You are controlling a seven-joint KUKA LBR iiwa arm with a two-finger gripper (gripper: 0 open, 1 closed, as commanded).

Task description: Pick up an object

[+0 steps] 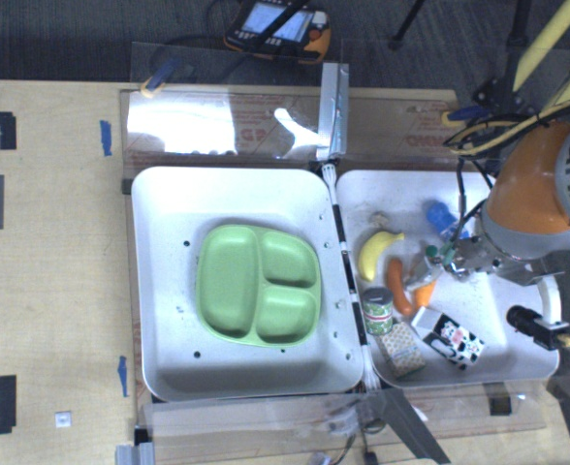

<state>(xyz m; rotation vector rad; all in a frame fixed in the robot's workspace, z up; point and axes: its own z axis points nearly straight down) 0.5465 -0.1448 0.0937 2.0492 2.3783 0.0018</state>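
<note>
The arm comes in from the right with its orange band sitting over the right bin (518, 352), wrist angled down and to the left toward the clutter. The gripper (438, 263) hangs low just beside a hot dog (397, 286) and a banana (376, 253); honestly can't tell whether it has anything. A blue object (441, 215) sits just behind it, a small can (378, 312) and a black-and-white box (456, 340) lie nearer the front. The left bin (159, 260) holds a green divided plate (258, 284).
</note>
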